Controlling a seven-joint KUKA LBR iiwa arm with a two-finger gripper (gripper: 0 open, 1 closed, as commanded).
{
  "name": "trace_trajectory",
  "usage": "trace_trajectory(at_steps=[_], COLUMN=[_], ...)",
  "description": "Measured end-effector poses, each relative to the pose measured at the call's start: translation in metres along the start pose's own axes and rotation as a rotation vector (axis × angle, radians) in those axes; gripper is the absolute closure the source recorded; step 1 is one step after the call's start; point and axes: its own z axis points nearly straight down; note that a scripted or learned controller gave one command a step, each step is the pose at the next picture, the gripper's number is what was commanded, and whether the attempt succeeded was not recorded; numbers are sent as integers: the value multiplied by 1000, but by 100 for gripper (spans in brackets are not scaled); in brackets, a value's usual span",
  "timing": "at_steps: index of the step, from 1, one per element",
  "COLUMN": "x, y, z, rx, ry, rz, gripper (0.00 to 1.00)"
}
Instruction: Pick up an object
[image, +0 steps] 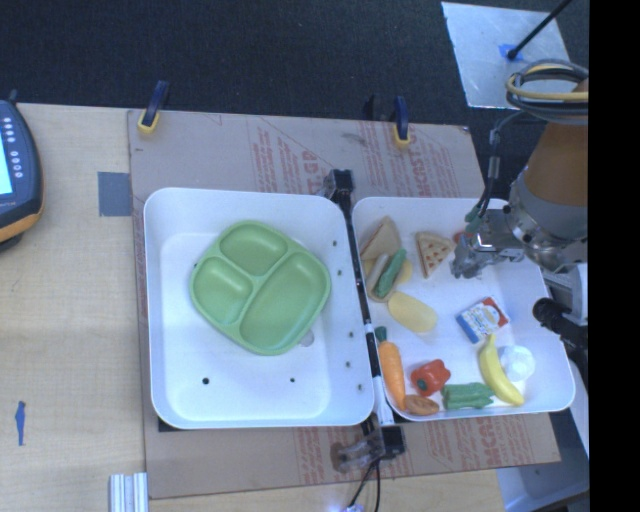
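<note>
Two shallow white bins sit side by side on the table, the left bin (160, 300) carrying a green divided plate (262, 287) and the right bin (560, 395) strewn with toy food. The arm's gripper (470, 262) hangs over the far right part of the right bin, just right of a triangular pizza slice (432, 251); whether it is spread or pressed together cannot be told, and nothing is seen between its fingers. Nearer lie a pale yellow potato (412, 312), a small blue-and-white carton (481, 319), a banana (496, 370), a carrot (392, 372), a red pepper (431, 376) and a green vegetable (466, 396).
</note>
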Motion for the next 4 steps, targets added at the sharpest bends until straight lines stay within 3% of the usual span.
trace_trajectory(at_steps=[1, 2, 3, 4], x=[-37, -60, -56, -38], y=[13, 14, 47, 63], z=[25, -12, -33, -2], rx=[2, -1, -3, 6], ry=[-2, -1, 0, 2], rz=[1, 1, -4, -5], gripper=[100, 100, 100, 100])
